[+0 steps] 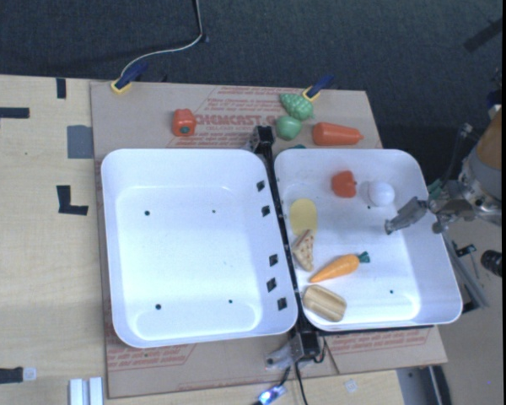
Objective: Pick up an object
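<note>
Hand [402, 220] hangs at right bin's [422, 306] outer edge — carrot [336, 267] lies apart.

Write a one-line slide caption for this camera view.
Gripper hovers over the right bin near a white ball, toy carrot below.

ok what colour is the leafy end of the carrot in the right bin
Green, on an orange carrot; clear in the camera view.

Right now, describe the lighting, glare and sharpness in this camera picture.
Camera view: even, soft light with faint shadows; the white bins look bright and nearly washed out, so the white ball barely stands out; the hand at the right bin's edge is slightly soft; the dark floor above shows little detail.
</note>
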Robot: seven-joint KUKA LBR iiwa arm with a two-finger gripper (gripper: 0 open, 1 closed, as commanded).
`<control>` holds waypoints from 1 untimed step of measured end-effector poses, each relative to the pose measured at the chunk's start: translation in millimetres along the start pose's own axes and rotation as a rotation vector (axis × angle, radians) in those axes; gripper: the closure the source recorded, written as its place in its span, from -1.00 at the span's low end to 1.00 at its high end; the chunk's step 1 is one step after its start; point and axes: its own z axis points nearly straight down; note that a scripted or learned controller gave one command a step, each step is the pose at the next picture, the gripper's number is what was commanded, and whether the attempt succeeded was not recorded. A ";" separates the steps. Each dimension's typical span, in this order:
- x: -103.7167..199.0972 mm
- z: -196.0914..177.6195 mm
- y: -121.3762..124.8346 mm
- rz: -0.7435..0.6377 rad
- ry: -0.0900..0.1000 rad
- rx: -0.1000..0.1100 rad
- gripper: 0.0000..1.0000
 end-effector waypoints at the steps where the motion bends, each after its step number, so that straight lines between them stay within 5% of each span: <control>1: 16.0 117.4 122.4 -0.001 -0.001 -0.003 -1.00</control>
